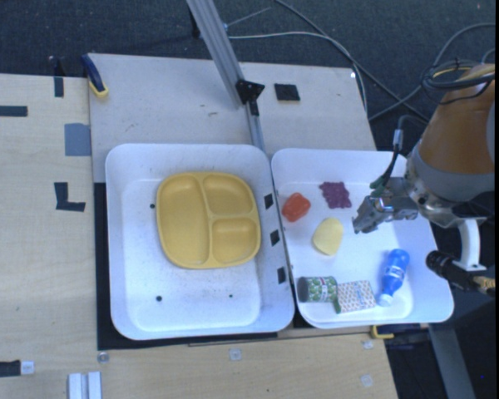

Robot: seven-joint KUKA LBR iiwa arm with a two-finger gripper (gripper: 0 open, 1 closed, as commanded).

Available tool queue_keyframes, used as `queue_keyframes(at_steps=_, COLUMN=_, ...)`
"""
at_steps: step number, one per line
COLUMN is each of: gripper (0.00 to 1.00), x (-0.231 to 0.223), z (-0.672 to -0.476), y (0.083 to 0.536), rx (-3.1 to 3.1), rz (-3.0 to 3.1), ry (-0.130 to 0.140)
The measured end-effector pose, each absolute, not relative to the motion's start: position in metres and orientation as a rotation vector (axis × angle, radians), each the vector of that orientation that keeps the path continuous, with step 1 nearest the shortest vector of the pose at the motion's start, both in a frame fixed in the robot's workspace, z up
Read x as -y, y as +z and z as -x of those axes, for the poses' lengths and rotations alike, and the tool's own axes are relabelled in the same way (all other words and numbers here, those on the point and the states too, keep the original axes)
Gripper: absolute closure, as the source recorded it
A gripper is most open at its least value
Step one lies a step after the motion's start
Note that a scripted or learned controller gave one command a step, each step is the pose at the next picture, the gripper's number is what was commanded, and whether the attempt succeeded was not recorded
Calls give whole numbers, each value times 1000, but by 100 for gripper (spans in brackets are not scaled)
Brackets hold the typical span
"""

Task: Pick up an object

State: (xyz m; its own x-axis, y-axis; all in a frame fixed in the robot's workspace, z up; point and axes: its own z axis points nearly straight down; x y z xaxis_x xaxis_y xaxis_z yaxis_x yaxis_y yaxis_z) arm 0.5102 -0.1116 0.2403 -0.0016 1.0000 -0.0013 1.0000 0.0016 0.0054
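Low, claw (371,215) above right bin (416,310)

bench (175,98): pale top, dark tape marks at left edge
left bin (125,223): white, flat on bench
right bin (362,160): white, touching left bin's right side

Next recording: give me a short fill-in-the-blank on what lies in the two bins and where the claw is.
1. The yellow divided plate lies in the ____ bin.
2. The blue bottle lies in the ____ bin.
3. The claw hovers over the right bin, beside the pale ____ lump.
4. The purple item sits to the right of the ____ item.

Missing words: left; right; yellow; orange
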Motion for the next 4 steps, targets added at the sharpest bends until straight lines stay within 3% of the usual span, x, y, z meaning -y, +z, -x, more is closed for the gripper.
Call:
queue_keyframes(at_steps=1, gripper=100, x=112, z=-511, y=285, rx=-2221, rz=-2217, ry=3)
queue_keyframes(at_steps=4, gripper=100, x=-55, z=-567, y=252, rx=-2230, rz=-2214, ry=0)
